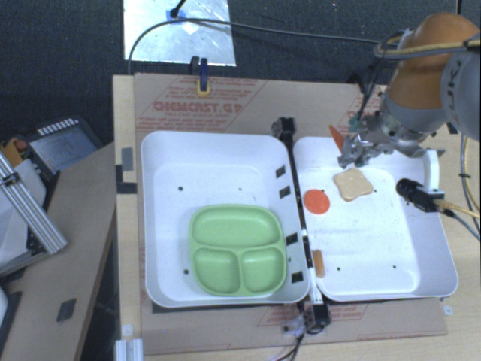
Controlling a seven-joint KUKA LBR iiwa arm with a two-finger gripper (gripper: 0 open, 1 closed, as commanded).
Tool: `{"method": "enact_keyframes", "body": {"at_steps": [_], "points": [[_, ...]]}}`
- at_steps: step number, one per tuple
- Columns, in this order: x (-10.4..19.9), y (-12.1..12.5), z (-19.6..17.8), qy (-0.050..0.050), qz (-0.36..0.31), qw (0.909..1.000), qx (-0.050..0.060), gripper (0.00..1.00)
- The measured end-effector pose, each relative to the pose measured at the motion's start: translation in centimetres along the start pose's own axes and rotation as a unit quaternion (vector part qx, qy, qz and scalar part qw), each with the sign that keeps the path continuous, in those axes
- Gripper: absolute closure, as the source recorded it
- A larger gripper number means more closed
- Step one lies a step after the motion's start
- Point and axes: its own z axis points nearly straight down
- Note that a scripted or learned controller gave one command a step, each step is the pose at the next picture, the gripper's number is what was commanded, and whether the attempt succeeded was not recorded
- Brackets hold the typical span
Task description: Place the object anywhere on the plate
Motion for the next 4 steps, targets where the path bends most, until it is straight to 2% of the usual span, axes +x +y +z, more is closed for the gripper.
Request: {"method": "enact_keyframes", "body": {"at_steps": [2,3,4], "points": [[10.6,-4.3,-1.6,0.000,-0.001,1.0000,0.001,1.00],[15.4,-5.8,-0.3,0.000,0.000,1.0000,0.001,1.00],[19.8,-6.8,-0.7,0.000,0.000,1.0000,0.000,1.00]]}}
